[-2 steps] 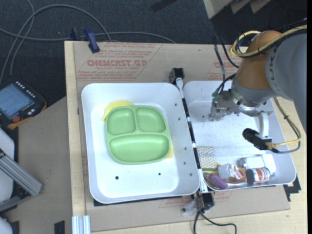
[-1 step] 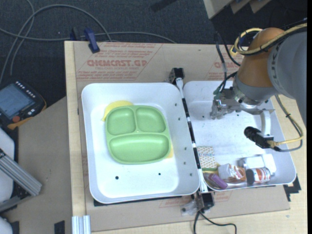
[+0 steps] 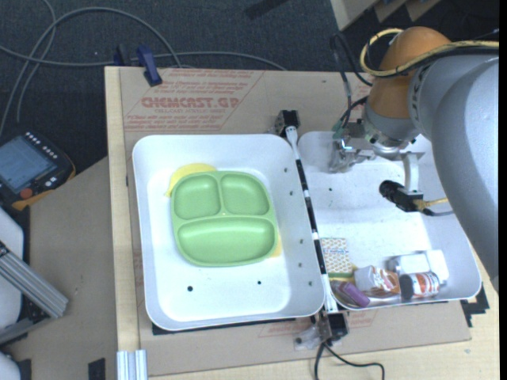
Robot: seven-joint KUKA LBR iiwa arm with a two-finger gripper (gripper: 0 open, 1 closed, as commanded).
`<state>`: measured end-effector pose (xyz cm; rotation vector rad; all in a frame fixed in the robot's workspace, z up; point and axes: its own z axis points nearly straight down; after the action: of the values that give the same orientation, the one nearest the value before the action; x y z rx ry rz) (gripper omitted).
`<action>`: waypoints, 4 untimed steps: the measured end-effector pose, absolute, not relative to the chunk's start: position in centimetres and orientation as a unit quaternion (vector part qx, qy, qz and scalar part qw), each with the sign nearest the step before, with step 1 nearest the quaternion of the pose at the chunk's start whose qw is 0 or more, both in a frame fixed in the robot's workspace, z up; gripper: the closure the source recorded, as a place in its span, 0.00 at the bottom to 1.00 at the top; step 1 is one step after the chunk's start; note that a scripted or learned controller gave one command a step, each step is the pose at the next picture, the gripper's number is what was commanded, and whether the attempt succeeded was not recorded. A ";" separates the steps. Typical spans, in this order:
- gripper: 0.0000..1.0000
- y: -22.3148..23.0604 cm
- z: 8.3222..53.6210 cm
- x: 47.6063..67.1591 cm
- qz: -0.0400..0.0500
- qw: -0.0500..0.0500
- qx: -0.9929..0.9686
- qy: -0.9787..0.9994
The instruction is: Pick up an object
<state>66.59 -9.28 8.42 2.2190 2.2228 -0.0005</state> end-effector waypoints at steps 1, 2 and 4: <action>1.00 -9.3 8.4 62.1 -0.001 -0.001 0.707 0.707; 1.00 -5.6 18.6 63.4 0.001 0.001 0.707 0.708; 1.00 -10.7 12.6 62.2 0.000 0.001 0.707 0.707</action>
<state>62.17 -10.74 12.57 2.2204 2.2202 0.0004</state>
